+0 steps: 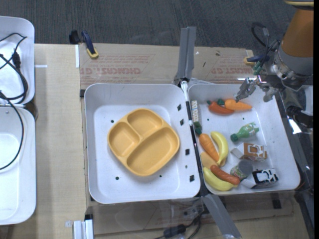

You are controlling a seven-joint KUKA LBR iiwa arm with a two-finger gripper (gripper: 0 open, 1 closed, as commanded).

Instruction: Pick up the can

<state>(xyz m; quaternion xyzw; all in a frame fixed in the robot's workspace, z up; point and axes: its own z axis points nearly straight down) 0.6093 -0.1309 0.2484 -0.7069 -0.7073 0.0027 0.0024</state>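
At the right bin's (279,114) far edge – gripper (245,89) spread, can (241,169) well apart

Left bin (94,133): yellow divided plate (143,141), three compartments. Right bin (279,128): two carrots (230,106) at the far end, green bottle (244,132), banana (221,144) beside another carrot (208,147), small carton (254,151), black-and-white toy (264,176), possibly a car. Blue clamp (88,44) on the cardboard.

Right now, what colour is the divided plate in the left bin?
The plate is plain yellow-orange, seen clearly in the camera view.
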